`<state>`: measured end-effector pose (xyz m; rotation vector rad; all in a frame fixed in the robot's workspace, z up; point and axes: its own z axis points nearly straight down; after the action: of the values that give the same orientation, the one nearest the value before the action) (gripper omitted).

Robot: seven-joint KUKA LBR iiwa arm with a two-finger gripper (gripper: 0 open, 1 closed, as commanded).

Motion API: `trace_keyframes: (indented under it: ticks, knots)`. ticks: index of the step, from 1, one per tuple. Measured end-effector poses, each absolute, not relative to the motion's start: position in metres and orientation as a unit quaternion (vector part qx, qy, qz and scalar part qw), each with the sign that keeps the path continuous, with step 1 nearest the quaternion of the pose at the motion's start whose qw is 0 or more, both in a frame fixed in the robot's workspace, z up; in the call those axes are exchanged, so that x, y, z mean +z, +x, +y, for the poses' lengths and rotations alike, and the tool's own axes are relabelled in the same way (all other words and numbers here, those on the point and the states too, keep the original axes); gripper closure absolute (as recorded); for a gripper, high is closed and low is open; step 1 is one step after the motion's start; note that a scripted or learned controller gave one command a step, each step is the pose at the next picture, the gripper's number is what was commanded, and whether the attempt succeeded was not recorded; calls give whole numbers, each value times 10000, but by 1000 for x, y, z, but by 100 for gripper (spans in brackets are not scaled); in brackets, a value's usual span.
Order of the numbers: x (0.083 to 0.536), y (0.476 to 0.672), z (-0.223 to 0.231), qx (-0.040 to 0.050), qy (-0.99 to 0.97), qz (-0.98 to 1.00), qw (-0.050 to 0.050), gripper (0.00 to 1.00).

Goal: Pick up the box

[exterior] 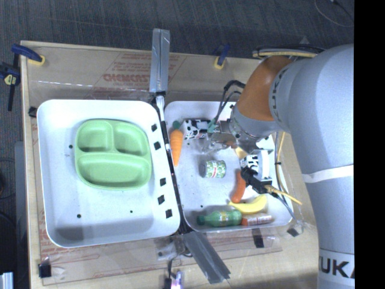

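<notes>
Two white bins: the left bin holds a green divided tray; the right bin holds a carrot, can, green bottle, banana, and the cow-patterned box at its far edge. My gripper hovers just beside that box; finger spread: cannot tell.

We see the box, small w/ black-and-white cow-like print, lying in the right bin near its top-left corner, close to the back wall. It sits just right of the carrot top. Its right end is partly hidden, so we can't tell full shape or tilt.
</notes>
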<state>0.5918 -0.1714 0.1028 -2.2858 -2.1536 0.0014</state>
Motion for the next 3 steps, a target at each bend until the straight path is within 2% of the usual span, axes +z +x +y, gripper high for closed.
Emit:
trace_keyframes:
  ticks: [1, 2, 3]
  knots:
    - [177, 570, -201, 8, -7908, -6121, 9, 100]
    - [251, 581, -139, 7, -9229, -3851, 12, 100]
    - [91, 596, -162, 12, -8743, -4854, 22, 100]
